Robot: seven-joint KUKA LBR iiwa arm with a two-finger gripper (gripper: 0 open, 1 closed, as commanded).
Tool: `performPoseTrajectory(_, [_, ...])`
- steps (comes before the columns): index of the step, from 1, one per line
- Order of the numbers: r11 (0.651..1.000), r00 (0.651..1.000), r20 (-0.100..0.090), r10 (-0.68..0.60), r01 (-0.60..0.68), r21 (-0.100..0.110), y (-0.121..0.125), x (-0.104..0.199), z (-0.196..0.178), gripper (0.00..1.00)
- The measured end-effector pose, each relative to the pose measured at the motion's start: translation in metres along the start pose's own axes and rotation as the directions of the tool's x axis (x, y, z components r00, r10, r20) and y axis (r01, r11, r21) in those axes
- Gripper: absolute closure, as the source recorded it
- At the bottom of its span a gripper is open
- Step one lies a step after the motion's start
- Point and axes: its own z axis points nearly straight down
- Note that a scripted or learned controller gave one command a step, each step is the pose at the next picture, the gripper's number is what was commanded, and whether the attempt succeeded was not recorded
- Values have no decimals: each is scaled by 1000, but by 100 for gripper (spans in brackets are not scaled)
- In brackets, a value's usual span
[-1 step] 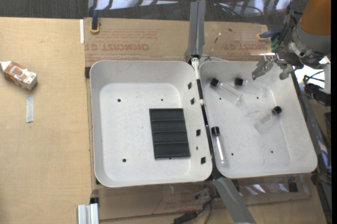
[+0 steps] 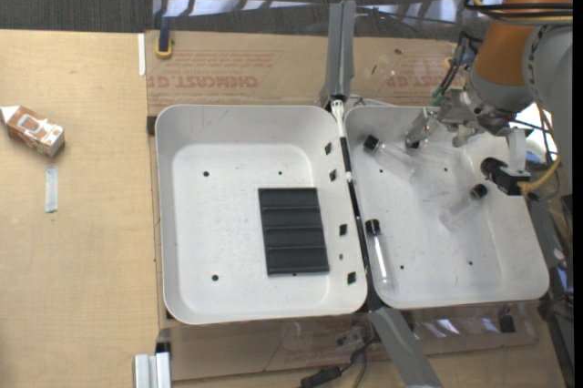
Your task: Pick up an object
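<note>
Two shallow white bins sit side by side on the worktop; the pincer (image 2: 428,129) hangs over the far edge of the right bin (image 2: 510,277), and whether its tips are spread or pressed together I cannot tell at this size.

Nearest the pincer: a clear tube with a black cap (image 2: 387,149), lying flat on the bin floor just beside and below it; likely light, stiff plastic, smooth and round, so judged prone to roll or slip; best taken across the barrel near the capped end.

A little further from the pincer, toward the bin's middle: a second clear piece with a black end (image 2: 462,202), faint against the white; same handling expected.

Further again, along the wall shared with the other bin: a third clear tube (image 2: 376,251) lying lengthwise against the wall; the wall crowds one side, so a poorer grip candidate.

Well apart from the pincer, in the left bin (image 2: 182,195): a flat black ribbed block (image 2: 293,230), rectangular, matte, rigid-looking; wide and low, judged awkward for a two-finger grip except across its short width.

Farthest from the pincer, on bare wood: a small printed carton (image 2: 35,130); outside both bins.
</note>
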Motion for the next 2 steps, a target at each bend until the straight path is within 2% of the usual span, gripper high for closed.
performPoseTrajectory(1, [999, 999, -5, -49, 49, 20, 0, 62, 22, 0])
performPoseTrajectory(2, [972, 972, -8, -234, 234, 18, -6, 7, -13, 0])
